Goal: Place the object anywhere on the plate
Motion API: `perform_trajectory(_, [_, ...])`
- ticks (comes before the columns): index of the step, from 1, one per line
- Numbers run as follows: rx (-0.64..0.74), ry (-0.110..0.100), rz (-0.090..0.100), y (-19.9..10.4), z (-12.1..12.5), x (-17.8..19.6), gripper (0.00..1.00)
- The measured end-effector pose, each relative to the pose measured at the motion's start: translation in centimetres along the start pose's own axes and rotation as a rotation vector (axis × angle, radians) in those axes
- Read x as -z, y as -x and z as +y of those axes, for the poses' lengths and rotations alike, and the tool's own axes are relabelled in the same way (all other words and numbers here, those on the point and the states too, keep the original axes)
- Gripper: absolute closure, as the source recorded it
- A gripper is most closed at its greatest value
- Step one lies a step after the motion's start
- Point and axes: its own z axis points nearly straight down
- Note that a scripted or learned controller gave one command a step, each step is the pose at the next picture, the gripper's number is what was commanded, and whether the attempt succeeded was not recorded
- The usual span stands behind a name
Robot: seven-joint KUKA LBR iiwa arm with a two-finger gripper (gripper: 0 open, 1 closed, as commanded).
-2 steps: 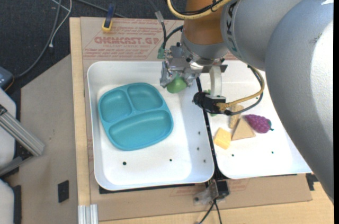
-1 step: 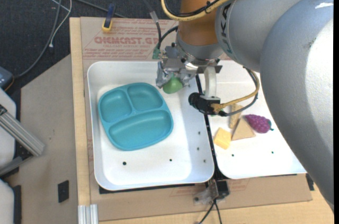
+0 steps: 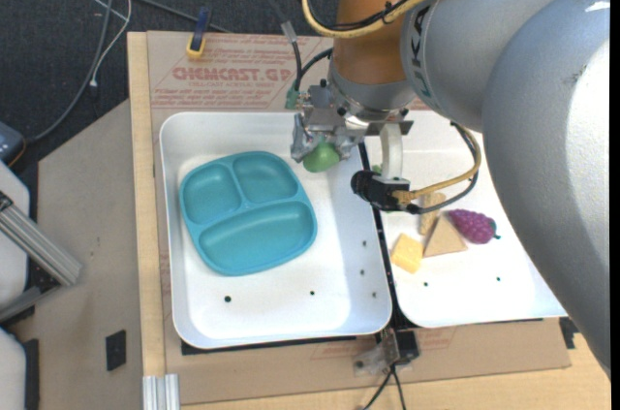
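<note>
A teal plate (image 3: 249, 209) with three compartments lies in the left white bin (image 3: 194, 301). My gripper (image 3: 316, 146) hangs over the bin's far right part, just past the plate's upper right corner. It is shut on a small round green object (image 3: 321, 157), which shows between and just below the fingers. The green object hovers beside the plate's rim, not over the plate itself. The orange wrist band and grey arm cover the space above and to the right.
The right white bin (image 3: 484, 301) holds a yellow block (image 3: 408, 253), a tan wedge (image 3: 445, 239) and a purple grape bunch (image 3: 472, 225). A black cable end (image 3: 373, 187) dangles over the divide between the bins. Cardboard lies behind the bins.
</note>
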Motion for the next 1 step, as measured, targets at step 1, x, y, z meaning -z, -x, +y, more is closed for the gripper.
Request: perform_trajectory(1, [0.0, 0.0, 0.0, 0.02, 0.0, 0.0, 0.0])
